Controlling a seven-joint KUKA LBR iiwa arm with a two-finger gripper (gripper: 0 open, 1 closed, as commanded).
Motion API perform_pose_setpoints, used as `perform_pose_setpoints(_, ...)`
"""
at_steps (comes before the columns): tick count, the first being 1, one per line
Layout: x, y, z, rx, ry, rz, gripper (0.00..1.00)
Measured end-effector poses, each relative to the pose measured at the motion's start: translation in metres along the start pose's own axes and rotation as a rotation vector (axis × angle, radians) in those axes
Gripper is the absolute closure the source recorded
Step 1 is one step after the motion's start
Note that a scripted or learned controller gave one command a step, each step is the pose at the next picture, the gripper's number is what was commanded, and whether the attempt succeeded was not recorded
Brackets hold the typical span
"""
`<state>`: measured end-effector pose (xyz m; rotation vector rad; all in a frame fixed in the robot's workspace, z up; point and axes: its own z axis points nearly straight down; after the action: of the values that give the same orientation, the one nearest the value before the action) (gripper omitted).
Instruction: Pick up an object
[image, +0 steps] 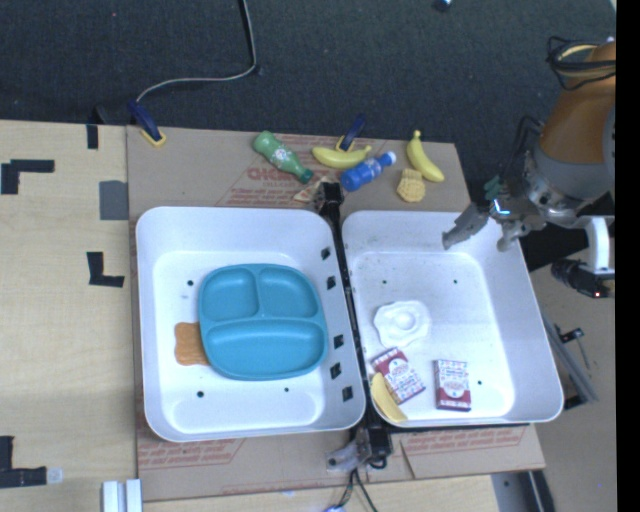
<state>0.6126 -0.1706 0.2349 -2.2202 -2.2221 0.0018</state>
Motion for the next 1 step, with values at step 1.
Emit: perform_pose_setpoints(1,0.0609,0.0200,0.1210,0.004,0.002,-0.001,0.00)
